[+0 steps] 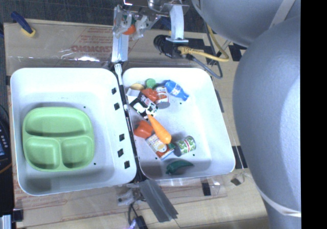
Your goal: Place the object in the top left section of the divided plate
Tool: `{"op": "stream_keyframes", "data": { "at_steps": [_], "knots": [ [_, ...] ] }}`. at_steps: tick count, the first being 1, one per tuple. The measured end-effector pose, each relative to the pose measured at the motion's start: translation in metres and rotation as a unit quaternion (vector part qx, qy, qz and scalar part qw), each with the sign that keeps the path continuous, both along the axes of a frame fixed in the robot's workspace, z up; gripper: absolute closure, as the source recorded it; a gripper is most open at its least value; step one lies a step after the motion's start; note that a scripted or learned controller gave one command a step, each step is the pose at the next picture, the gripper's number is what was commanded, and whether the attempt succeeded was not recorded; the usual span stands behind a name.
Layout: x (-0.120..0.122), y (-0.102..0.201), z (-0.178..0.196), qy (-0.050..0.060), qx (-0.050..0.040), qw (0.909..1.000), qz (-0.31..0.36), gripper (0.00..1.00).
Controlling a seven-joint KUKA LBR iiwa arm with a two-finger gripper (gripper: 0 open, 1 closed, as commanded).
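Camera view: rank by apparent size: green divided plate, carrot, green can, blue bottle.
1. green divided plate, by far the largest
2. carrot
3. green can and blue bottle: look about alike, so I won't rank them.

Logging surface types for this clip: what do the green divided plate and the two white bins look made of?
The green divided plate looks like moulded plastic with a matte finish: uniform colour, soft rounded ridges. The left bin and right bin look like smooth white plastic with a slight sheen, though coated metal cannot be ruled out.
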State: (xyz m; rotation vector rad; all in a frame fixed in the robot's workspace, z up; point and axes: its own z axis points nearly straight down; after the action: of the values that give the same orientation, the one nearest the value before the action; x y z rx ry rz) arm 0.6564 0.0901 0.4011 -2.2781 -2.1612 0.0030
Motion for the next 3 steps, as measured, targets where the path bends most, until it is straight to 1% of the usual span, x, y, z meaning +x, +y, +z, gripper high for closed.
{"op": "stream_keyframes", "data": {
  "at_steps": [1, 2, 3],
  "knots": [
    [0.0, 0.044, 0.041, 0.0, 0.0002, 0.9996, -0.026, 1.0],
    [0.0, 0.058, 0.04, -0.001, 0.0001, 0.9998, -0.021, 1.0],
    [0.0, 0.085, 0.04, -0.001, -0.0004, 0.9981, -0.062, 1.0]
  ]
}}
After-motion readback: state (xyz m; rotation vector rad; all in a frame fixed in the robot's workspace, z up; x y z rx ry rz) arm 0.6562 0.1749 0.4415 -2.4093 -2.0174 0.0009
